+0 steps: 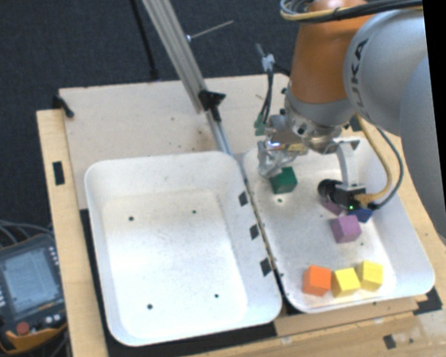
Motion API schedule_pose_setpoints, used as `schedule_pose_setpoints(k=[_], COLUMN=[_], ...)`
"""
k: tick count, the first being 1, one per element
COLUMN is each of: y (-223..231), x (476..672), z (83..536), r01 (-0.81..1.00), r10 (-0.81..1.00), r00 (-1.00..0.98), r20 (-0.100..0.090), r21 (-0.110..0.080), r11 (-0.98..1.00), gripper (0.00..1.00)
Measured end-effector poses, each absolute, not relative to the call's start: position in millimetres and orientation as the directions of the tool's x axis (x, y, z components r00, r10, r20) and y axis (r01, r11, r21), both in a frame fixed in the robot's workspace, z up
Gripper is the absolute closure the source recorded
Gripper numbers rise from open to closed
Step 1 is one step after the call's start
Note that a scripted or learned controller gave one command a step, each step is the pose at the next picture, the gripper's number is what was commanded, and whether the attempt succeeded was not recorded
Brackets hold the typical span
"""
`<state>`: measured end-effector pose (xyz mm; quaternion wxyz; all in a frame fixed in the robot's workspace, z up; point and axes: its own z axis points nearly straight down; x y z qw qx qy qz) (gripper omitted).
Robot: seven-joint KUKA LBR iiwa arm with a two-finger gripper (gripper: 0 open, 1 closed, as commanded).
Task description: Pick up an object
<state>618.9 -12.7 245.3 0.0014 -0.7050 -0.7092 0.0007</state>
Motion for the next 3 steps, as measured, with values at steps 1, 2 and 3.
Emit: schedule_pose_setpoints(k=[1,2,3], y=[32.8,86.1,83.2], x=[623.3,624.8,624.9], z=[235.3,226.0,226.6], r01=[1.000,1.000,1.000], r10=[1.000,1.000,1.000], r00=[-0.006,-0.007,-0.003], r20=[0.001,0.001,0.000], r21=[-0.005,-0.004,-0.004], r11=[0.006,0.007,0.003], gripper=[1.00,1.00,0.00])
